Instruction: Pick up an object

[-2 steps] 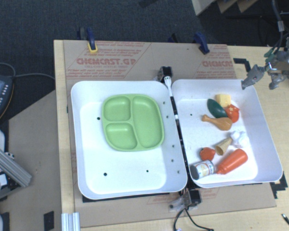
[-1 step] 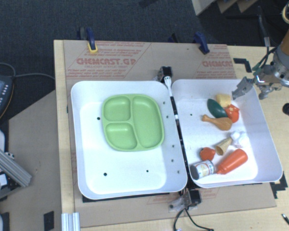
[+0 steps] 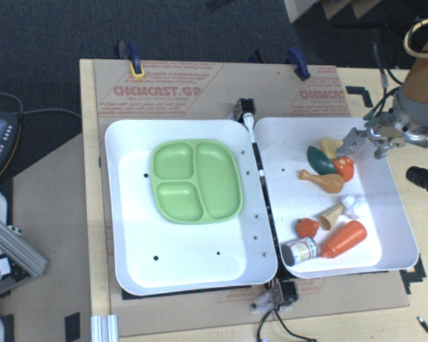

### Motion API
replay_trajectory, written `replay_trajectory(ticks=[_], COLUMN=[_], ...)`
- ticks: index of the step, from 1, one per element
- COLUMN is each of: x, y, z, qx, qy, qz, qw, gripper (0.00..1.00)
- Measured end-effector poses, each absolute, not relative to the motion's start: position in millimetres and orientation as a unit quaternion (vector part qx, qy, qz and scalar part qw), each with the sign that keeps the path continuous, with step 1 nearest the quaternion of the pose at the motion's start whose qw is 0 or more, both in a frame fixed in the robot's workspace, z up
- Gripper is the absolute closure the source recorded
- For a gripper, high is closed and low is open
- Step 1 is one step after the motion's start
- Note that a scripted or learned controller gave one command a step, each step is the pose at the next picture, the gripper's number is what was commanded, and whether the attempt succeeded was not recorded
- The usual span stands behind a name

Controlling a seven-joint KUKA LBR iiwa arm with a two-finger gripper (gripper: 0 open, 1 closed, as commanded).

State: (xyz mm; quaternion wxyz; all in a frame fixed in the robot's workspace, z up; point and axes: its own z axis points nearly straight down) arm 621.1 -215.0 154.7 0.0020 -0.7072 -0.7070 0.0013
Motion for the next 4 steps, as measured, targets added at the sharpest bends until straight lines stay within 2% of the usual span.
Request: replay_trajectory(ticks=[1,2,3,4], x=[615.5,615.5,616.4,616.2], y=[-210.8,-209.7,-210.1,-211.3], z=[93.1,84.5,96.4,140.0], qx=[-0.707,-0.707,-0.707,-0.707], qy=[-0.707,-0.707,-0.707,-0.707], qz=[0.0013,0.0007,0.0001,-0.0012], qw=[0.003,0.002,0.000,-0.003], gripper=[0.00,0.00,1.00,1.00])
